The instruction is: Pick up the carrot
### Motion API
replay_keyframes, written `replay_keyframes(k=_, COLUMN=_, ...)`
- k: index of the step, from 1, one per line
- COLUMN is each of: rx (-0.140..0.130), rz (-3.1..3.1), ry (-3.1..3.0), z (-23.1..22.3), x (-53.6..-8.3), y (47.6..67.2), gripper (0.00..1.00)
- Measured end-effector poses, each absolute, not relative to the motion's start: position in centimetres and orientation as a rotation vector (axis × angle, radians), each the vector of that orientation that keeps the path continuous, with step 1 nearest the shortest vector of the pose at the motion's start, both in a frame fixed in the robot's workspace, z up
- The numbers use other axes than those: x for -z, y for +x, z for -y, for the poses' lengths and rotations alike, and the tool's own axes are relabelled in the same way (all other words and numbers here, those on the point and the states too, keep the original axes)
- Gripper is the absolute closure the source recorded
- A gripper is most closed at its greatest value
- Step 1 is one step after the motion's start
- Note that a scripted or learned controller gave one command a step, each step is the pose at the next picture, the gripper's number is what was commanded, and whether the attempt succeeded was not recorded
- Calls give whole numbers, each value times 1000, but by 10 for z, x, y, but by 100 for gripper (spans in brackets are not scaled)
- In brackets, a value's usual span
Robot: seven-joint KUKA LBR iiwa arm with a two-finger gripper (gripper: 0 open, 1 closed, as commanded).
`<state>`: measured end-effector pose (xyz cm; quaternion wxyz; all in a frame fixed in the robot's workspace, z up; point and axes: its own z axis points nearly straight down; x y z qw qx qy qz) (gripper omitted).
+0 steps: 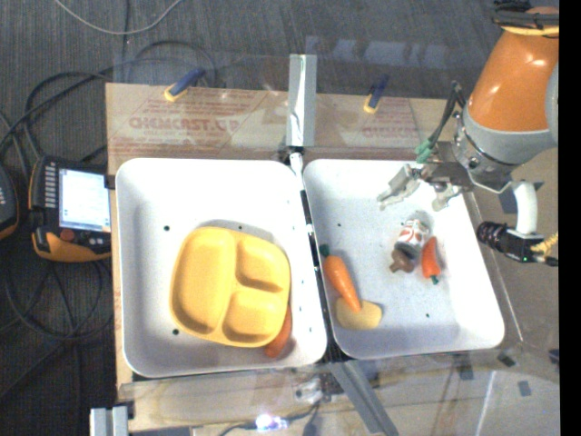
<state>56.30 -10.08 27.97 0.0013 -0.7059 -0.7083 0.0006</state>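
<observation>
Handheld pendant [71,209]: orange-edged unit with a lit screen, lying on the floor left of the bench, cables looping around it.
Bench board [209,121]: brown panel behind the bins, with 2 clips on its far edge, a blue and yellow one [184,84] at left and a similar one [374,96] further right.
Left bin [145,243]: shallow white tray, left of the 2 bins.
Yellow plate [232,286]: compartmented, 3 sections visible, resting in the left bin toward its near right part.
Orange item [281,338]: partly tucked under the plate's near right edge; too hidden to name.
Divider post [298,98]: grey upright strip where the 2 bins meet at the back.
Right bin [472,321]: white tray touching the left bin along their shared edge.
Carrot [342,280]: orange, lying in the right bin near its left wall, tilted, with its green stub end toward the back left.
Tan piece [359,315]: pale yellow flat object touching the carrot's near end.
Small mixed object [409,245]: white, red and brown, mid-bin, well right of the carrot.
Small orange piece [430,257]: with a green tip, just beside the mixed object on its right.
Gripper [420,189]: over the right bin's far part, 2 fingers spread apart, nothing between them, well apart from the carrot.
Arm [513,84]: grey with an orange section, entering from the right.
</observation>
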Motion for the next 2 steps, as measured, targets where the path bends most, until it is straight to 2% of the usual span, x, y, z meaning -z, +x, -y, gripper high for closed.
replay_keyframes(k=1, rx=-4, rz=2193, ry=-2243, z=78, x=-201, y=509, gripper=0)
replay_keyframes(k=2, rx=2, rz=2770, ry=-1475, z=67, x=-183, y=511, gripper=0)
